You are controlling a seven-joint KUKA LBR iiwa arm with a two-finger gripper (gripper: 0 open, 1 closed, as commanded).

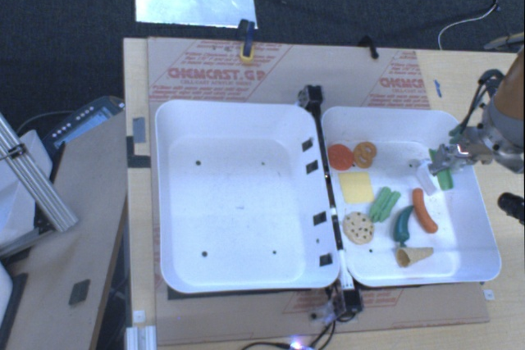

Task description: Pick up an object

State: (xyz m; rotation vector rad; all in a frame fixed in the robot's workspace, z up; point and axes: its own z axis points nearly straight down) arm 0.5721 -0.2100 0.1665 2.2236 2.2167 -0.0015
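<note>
Two bins (238, 115), perhaps eight toy foods (358, 187)

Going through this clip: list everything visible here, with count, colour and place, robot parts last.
left bin: 1, white, left half of the bench
right bin: 1, white, right half of the bench
tomato slice: 1, red-orange, right bin, upper left
pretzel: 1, orange-brown, right of the tomato slice
cheese slice: 1, yellow, below the tomato slice
green pod: 1, green, right of the cheese slice
cookie: 1, tan with dark dots, below the cheese slice
sausage: 1, orange-red, right bin, centre right
teal piece: 1, dark teal, left of the sausage
cone: 1, tan, right bin, near edge
green item: 1, green, at the claw
claw: 1, grey, over the right bin's right side
arm: 1, grey with orange band, from the right
</note>
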